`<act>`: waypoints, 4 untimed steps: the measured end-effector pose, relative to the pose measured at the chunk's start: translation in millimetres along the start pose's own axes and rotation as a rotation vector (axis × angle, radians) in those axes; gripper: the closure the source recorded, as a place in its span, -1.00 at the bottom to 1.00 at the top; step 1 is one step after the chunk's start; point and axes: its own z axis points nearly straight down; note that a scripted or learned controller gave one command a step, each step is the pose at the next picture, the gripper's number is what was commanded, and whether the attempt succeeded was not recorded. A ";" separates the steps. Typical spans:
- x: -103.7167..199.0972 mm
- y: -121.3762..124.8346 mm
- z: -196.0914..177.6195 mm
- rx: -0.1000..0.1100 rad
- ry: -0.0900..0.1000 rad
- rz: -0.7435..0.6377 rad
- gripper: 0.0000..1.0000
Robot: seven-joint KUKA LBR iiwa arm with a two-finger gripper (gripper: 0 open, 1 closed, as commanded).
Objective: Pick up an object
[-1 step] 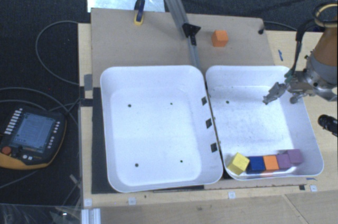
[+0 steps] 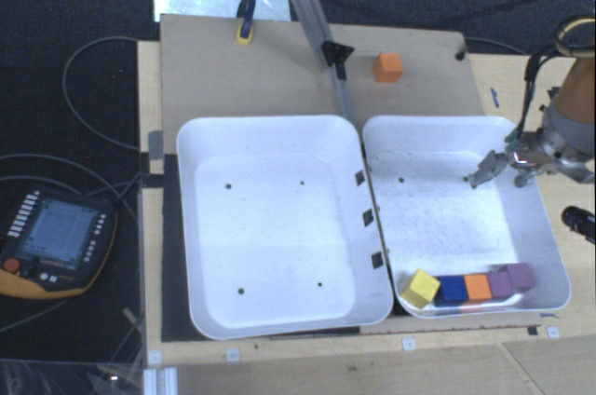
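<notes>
a brown bench (image 2: 279,72) held two white bins side by side. in the right bin (image 2: 438,151), the gripper (image 2: 503,170) hung near the far right wall with its fingers apart and nothing between them. the blocks (image 2: 470,287) lay in a row along the near wall, well apart from the gripper and toward the front.

One fixed camera looks down at a slant over both white bins (image 2: 279,137).
</notes>
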 end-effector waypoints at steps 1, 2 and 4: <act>24.4 -57.4 76.8 0.006 0.005 -0.001 -1.00; 100.7 -76.5 74.0 0.002 0.006 -0.012 -1.00; 176.8 -48.9 -26.5 0.000 0.002 -0.010 -1.00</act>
